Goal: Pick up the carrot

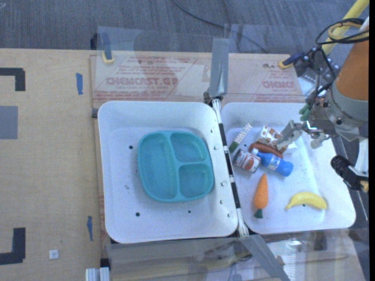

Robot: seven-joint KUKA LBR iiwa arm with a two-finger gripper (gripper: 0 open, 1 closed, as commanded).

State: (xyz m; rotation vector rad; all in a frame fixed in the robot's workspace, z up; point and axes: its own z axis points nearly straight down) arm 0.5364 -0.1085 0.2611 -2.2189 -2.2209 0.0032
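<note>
Hovering over the right bin's (340,215) far side, the gripper (299,130) looks spread and holds nothing; the carrot (261,193) lies nearer, beside the banana (306,201), so reaching comes next

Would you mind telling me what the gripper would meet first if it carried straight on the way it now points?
The gripper points down-left into the right bin. It would probably meet the cluster of small packages first, not the carrot, which lies nearer the camera. Depth is uncertain from this view.

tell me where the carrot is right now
The carrot lies in the right bin, near its front, left of the banana and below the blue bottle.
</note>
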